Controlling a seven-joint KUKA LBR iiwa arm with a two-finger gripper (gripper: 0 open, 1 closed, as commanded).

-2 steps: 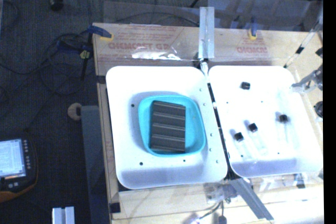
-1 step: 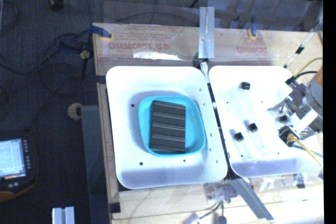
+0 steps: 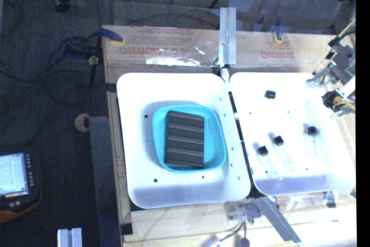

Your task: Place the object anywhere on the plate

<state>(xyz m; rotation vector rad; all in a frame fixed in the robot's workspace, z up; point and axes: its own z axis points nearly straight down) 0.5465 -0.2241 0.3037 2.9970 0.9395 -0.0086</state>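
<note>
A dark grey ribbed block (image 3: 185,140) lies flat on the blue plate (image 3: 216,142), which sits in the middle of the left white bin (image 3: 133,124). The block fills most of the plate's inside and stays within its rim. My gripper (image 3: 340,88) is far off at the right edge of the view, above the far right corner of the right bin (image 3: 289,182). It is well apart from the block and the plate, and nothing shows between it and the bin floor.
Several small black pieces lie scattered on the right bin's floor, among them one at the back (image 3: 269,94) and one near the middle (image 3: 278,140). A metal post (image 3: 227,37) stands behind the seam between the bins.
</note>
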